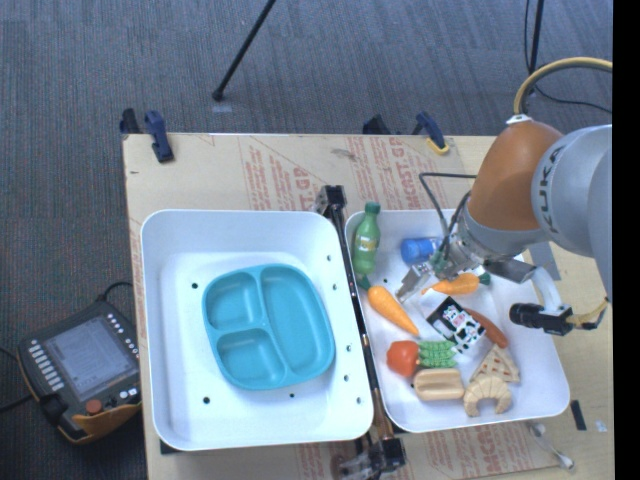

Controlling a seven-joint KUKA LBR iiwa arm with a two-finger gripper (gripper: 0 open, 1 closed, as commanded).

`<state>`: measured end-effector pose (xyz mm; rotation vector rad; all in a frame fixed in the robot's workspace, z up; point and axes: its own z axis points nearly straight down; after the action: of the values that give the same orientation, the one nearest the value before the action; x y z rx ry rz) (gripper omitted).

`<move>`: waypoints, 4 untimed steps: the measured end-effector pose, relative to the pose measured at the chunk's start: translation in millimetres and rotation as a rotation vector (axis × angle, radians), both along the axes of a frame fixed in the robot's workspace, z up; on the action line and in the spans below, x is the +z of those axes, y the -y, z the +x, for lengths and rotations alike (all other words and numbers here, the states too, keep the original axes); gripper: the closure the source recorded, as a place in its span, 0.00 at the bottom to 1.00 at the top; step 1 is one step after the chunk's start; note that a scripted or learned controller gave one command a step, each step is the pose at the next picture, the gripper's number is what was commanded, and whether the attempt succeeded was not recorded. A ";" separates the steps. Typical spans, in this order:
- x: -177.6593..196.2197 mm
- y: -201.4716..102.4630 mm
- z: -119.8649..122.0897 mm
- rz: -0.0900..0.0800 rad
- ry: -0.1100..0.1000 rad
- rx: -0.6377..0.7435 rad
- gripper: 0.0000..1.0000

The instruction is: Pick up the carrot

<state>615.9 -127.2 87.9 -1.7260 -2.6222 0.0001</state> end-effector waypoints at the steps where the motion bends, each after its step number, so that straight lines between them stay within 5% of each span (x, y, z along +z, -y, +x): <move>1: 0.0 0.0 0.0 0.000 0.000 0.000 0.00; 4: 0.0 0.0 0.0 0.000 0.000 0.000 0.00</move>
<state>615.9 -127.2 87.9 -1.7260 -2.6222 0.0001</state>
